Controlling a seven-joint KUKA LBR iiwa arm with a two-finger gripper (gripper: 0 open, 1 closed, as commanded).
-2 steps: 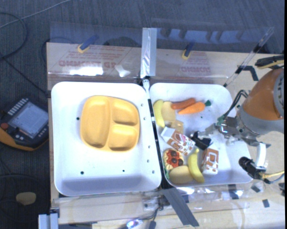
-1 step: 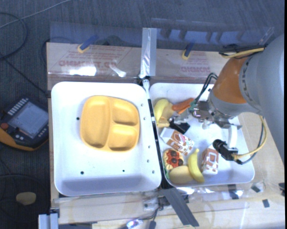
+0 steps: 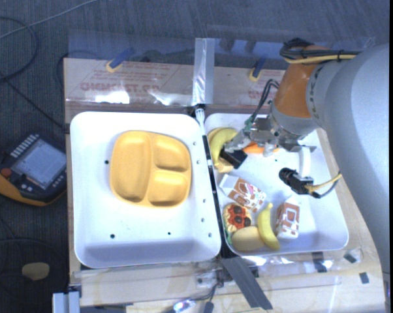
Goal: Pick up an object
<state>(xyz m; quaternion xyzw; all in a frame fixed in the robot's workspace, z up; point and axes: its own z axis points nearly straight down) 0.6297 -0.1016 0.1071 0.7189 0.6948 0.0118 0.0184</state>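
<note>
**In the right bin's top-left corner, the gripper sits low among the toys**

In the camera view, the grey arm with its orange band reaches in from the right. It sets the gripper (image 3: 252, 141) down over the upper left part of the shallow white right bin (image 3: 322, 207). Whether the gripper is clenched or released cannot be told from here, and nothing can be seen in its grasp.

The likeliest thing to be picked is a small black block (image 3: 232, 156), which lies just beside the gripper, toward the lower left. It looks slightly slanted, but it is too small for its long axis to be read with confidence.

A curved yellow plastic fruit (image 3: 217, 139) lies close behind the block along the bin's left wall. A small orange piece (image 3: 253, 149) lies right at the gripper. Both crowd the spot and could get in the way of a clean close.

Lower in the bin, well apart from the gripper, lie:
- two red-and-white printed packets (image 3: 247, 194)
- a yellow toy banana (image 3: 268, 227)
- a tan rounded lump (image 3: 244, 239)
- a red-and-white carton (image 3: 288, 219)

The left white bin (image 3: 92, 233) holds a yellow divided tray (image 3: 151, 168).
</note>
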